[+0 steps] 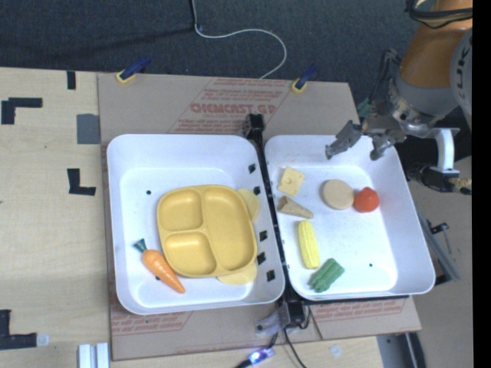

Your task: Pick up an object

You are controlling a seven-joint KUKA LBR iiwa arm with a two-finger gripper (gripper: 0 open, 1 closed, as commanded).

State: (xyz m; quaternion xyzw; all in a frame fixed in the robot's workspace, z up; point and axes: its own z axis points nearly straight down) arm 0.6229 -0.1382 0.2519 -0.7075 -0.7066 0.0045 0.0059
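Note:
My gripper (359, 146) hangs open over the far edge of the right bin (399, 228), with nothing between its two dark fingers. Below it in that bin lie a round tan biscuit (337, 194), a red tomato (367, 199), a yellow cheese block (291, 182), a tan wedge (294, 207), a corn cob (308, 244) and a green pepper (326, 274). The left bin (126, 198) holds a yellow divided plate (205, 231) and an orange carrot (160, 267).
The bins rest on cardboard (222, 106) clamped by blue-and-yellow clips (132, 70). A white cable (245, 37) loops behind on dark fabric. Black clips (255, 123) join the bins along the middle divider.

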